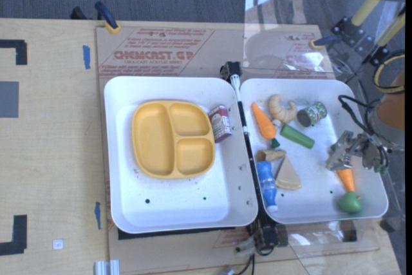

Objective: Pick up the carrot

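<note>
down by the right bin's (380, 203) right wall, the gripper (346, 161) sits over a carrot (346, 180); finger state can't be told; open floor lies leftward.

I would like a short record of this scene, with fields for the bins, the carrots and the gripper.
left bin: yellow divided plate, small can
right bin: two carrots among other toy food
carrot one: near the divider, lying free
carrot two: right side, just below the gripper
green apple: below carrot two
grasp: unclear
</note>
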You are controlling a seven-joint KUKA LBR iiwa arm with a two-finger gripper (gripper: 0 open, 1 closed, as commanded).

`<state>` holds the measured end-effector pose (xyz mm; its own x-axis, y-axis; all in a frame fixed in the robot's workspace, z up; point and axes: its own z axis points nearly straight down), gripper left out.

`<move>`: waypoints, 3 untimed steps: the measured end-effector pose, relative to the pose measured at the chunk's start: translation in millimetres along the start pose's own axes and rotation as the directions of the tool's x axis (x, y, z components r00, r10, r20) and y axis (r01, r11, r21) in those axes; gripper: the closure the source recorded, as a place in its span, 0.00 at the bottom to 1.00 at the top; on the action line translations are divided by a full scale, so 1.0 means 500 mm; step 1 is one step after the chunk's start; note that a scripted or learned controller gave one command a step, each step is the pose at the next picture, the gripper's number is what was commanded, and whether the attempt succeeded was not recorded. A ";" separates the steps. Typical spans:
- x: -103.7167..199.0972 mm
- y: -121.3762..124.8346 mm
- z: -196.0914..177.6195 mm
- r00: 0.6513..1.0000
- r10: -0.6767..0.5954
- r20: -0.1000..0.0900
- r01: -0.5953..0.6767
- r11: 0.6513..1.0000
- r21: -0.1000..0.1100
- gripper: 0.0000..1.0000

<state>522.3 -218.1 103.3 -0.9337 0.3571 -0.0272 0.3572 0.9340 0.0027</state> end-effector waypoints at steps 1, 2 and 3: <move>0.100 0.176 -0.112 0.964 0.267 -0.021 -0.266 0.964 0.006 1.00; 0.062 -0.042 -0.061 0.995 -0.099 -0.022 0.099 0.995 0.002 1.00; 0.061 -0.036 -0.061 0.994 -0.104 -0.021 0.104 0.995 0.000 0.00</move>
<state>486.5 -223.7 133.0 -0.9661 0.2582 -0.0060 0.2582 0.9661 0.0002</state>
